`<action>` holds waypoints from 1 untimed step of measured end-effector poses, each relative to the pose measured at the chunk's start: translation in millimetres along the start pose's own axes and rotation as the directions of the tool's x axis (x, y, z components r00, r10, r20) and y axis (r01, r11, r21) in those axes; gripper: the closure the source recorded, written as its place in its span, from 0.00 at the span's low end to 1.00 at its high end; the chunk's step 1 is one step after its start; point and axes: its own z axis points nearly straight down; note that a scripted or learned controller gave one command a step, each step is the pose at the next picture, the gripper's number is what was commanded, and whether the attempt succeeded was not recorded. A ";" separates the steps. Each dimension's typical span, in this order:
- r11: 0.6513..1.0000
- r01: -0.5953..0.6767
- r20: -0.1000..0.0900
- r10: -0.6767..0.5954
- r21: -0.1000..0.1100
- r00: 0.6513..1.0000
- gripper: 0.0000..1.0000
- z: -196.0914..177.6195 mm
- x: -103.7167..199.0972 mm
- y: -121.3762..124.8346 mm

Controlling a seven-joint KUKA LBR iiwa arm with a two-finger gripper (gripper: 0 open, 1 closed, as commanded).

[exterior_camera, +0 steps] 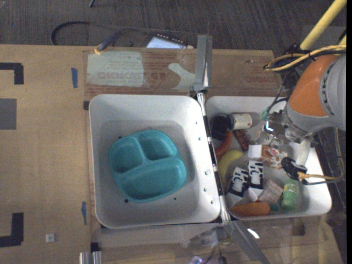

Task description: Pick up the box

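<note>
In the camera view the arm (316,95) reaches in from the right edge of the frame, its orange band over the upper right corner of the right bin (324,199). The gripper (281,132) hangs low over the clutter in that bin; whether it is parted or closed cannot be told from here, and nothing can be seen held in it.

The likeliest box (255,150) is a small white one near the middle of the right bin, just left of the gripper, with two black-and-white cartons (246,179) just below it. A yellow banana (231,161) and a reddish carrot-like piece (225,142) lie to its left, a small can (241,120) above it, a green bottle (290,196) and an orange carrot (250,208) toward the bin's lower edge.

To do the pick well, I judge the tool should be centred over the box and brought straight down, closing across its narrower sides, since the neighbours crowd it and could be nudged or caught instead.

The left bin (104,114) holds a teal divided plate (146,164). Both bins sit on a pale wooden bench (44,158) marked with black and blue tape; dark carpet and a cable (71,31) run across the top of the frame.
</note>
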 end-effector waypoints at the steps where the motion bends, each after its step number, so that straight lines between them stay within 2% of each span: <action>1: 0.953 -0.302 0.000 0.302 -0.003 0.953 1.00 -0.4 -14.2 -65.9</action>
